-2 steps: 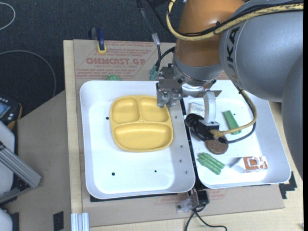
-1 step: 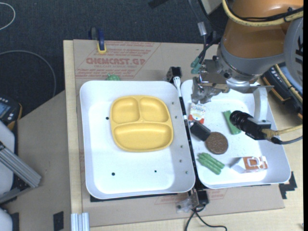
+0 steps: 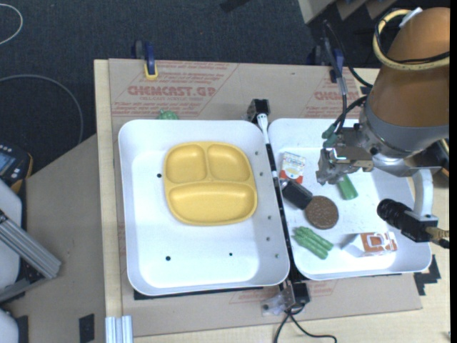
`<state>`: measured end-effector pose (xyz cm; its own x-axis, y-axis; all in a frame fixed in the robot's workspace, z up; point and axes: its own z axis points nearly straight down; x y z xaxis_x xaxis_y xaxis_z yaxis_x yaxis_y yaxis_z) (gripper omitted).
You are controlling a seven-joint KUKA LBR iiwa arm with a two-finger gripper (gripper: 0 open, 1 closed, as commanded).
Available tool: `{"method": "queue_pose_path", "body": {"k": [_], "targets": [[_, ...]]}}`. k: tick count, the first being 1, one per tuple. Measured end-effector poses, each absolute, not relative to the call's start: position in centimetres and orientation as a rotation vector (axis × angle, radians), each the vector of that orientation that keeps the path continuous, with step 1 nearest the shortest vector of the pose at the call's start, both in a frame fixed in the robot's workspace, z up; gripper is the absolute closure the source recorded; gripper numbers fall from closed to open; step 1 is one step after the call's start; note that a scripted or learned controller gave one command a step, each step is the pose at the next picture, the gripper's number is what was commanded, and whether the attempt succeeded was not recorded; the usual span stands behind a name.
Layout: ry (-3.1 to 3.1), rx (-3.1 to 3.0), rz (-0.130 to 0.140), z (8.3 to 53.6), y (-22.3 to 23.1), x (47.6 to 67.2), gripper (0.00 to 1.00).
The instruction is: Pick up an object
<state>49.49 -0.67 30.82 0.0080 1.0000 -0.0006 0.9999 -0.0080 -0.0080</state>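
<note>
Yellow plate (image 3: 211,182), three wells, flat in the left bin (image 3: 136,213), nearer the far wall than the near one. A few dark dots on the white floor around it.

Touching it along a shared edge, the right bin (image 3: 360,216). In there, from far to near: a white-and-orange packet (image 3: 292,166) close to the shared edge; a black rod (image 3: 296,193) just below the packet, slanted; a brown disc (image 3: 321,211) just beside the rod's lower end; a green pod (image 3: 313,241) near the disc, toward the near wall; a white-and-orange box (image 3: 375,243) right of the pod and apart from it.

Over the middle of the right bin, the gripper (image 3: 334,177), hanging from the orange-and-grey arm (image 3: 414,77) that reaches in from the right. Right at its tip, a green stub (image 3: 348,188), tilted, upper end hidden by the metal. Held or merely lying beneath: cannot tell. Open or closed: cannot tell either.

Same stub to the right of packet and rod, farther back than the disc, apart from all three.

Under both bins, a brown board (image 3: 193,84) with red print. On its far edge, a blue clamp (image 3: 148,59). On the board just beyond the left bin's far wall, a small green scrap (image 3: 168,115). Around the bench, dark carpet (image 3: 57,20).
</note>
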Motion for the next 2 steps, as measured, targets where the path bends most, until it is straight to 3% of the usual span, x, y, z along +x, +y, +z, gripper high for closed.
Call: {"method": "queue_pose_path", "body": {"k": [1, 2], "targets": [[-2.222, -2.215, 0.004, 29.0, 3.3, 48.5, 1.0], [-2.232, -2.215, -0.012, 35.3, 9.2, 48.0, 1.0]]}}
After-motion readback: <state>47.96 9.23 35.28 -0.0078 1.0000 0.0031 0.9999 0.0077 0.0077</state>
